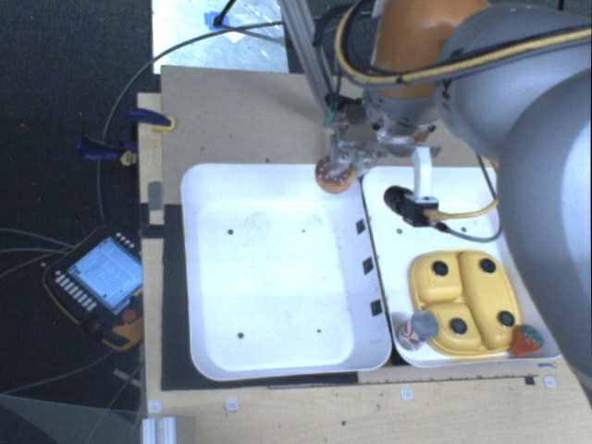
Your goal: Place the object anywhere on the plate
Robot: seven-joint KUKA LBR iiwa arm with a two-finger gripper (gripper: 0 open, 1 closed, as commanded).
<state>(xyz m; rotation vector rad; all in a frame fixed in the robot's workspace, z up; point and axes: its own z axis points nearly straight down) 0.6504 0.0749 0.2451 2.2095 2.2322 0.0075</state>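
The grey arm [518,81] fills the upper right of the frame, its orange band [425,21] just above the wrist, reaching toward the centre top so that the tool hangs over the divide between the two bins. The left bin [268,276] takes up the middle of the picture; the right bin [393,248] sits against it at lower right, and holds a yellow plate [462,299] with four dark-dotted sections — the likely target, lying well apart from where the tool now is.

The gripper [340,160] sits at the upper right corner of the left bin, pointing down. A small round orange-brown object [333,176] is right at its tip, over the bin's rim. Whether the fingers are spread or pinching it cannot be told; the object may be held, or merely resting under them.

Smaller things crowd the lower edge of the right bin: a grey disc [423,323] touching the plate's left side, and a red piece [527,340] at its lower right — so any drop would best aim for the plate's bare upper sections.
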